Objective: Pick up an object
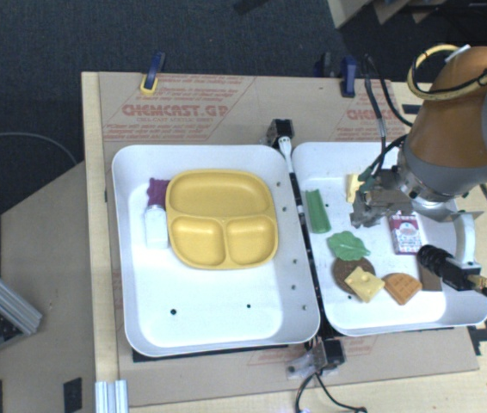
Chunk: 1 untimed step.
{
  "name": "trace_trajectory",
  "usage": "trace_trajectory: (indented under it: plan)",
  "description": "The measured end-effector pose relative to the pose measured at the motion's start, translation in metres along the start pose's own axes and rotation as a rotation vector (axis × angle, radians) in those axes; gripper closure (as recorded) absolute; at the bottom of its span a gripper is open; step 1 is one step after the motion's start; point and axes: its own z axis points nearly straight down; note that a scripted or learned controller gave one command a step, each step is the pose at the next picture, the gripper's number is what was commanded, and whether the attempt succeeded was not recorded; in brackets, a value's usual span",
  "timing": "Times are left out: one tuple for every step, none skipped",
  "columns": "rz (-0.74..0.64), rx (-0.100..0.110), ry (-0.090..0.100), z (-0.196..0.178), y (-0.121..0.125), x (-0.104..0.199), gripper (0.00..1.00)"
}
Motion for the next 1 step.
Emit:
trace_trajectory:
  plan:
    - [0.005, -0.003, -0.002, -0.0122, -0.0096, -0.0044, 1.00]
